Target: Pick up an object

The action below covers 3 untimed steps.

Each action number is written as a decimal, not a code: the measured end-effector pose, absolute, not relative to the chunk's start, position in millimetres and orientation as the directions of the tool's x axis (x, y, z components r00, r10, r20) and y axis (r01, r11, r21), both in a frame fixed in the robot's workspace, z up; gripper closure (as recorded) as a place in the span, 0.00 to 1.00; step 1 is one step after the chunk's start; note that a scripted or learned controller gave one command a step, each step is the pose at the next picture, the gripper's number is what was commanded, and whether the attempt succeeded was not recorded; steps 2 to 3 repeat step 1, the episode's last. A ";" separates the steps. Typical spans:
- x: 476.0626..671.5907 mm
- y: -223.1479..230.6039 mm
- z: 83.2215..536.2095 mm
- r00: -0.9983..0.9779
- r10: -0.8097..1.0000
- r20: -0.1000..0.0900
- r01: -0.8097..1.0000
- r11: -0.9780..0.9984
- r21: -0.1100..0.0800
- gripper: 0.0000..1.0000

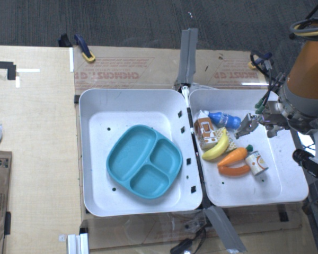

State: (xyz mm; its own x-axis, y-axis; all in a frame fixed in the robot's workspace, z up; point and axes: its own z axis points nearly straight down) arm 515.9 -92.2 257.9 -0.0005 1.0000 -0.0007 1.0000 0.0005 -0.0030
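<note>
Nearest you: blue divided plate [144,162] in left bin [90,142] | right bin [286,187] holds banana [216,147], carrot [234,156], small can [257,162] | hand [251,125] hovers above them, grip state unreadable, holding nothing visible | step: approach; next, descend squarely onto one item.

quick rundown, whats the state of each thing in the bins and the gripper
blue divided plate: flat in left bin, compartments bare
banana: lying in right bin, against carrot
carrot: lying on its side
blue bottle: lying down
small can: tipped over
gripper: above right bin
</note>
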 end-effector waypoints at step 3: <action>592.5 -128.8 122.2 0.100 0.995 0.000 0.995 -0.100 -0.004 0.00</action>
